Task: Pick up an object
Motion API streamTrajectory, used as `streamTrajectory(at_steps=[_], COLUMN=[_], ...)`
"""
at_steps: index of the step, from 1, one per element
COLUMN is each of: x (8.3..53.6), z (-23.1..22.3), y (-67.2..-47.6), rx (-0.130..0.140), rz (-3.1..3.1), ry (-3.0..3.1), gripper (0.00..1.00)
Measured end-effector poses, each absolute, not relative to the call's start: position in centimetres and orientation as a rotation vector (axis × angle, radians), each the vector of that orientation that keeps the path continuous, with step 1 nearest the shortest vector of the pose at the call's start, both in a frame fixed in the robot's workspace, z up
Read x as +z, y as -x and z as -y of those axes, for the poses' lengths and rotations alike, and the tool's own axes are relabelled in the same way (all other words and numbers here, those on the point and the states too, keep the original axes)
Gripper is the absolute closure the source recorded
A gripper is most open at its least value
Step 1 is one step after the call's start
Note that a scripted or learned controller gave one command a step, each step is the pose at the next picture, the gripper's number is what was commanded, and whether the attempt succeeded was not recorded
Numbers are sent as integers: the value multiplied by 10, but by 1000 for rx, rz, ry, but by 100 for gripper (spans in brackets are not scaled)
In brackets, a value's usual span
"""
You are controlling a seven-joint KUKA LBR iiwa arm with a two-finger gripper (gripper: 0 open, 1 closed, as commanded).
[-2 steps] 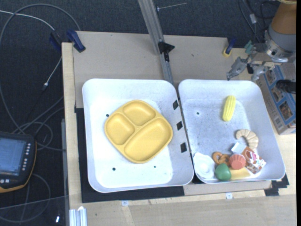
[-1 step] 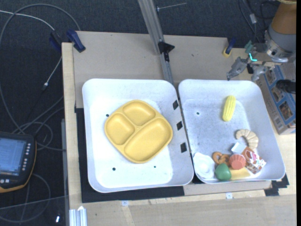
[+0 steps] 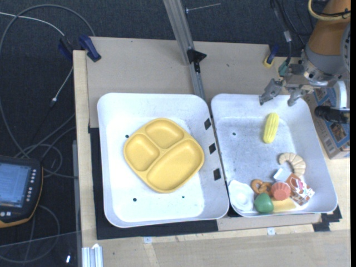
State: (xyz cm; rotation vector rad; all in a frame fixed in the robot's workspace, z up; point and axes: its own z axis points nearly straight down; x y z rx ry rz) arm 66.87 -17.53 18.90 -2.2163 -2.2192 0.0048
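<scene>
While my gripper (image 3: 281, 95) hangs with jaws wide and holding nothing over the right bin (image 3: 245, 115), the corn (image 3: 271, 127) lies inside it; the left bin (image 3: 111, 149) contains a yellow tray (image 3: 163, 154).

The arm (image 3: 329, 32) was cut off by the top and right edges. The toys (image 3: 281, 192) heaped in the right bin's (image 3: 245, 149) near corner overlapped, hiding parts of one another, and several were too small to name. The tablet (image 3: 16, 189) ran off the left edge.
</scene>
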Motion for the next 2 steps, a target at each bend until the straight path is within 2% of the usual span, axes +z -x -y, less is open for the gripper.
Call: streamTrajectory(at_steps=[1, 2], x=[128, 107], z=[172, 173], y=[-661, -661], rx=[7, 0], rz=[2217, 2221], ry=[2215, 2223], gripper=[0, 0])
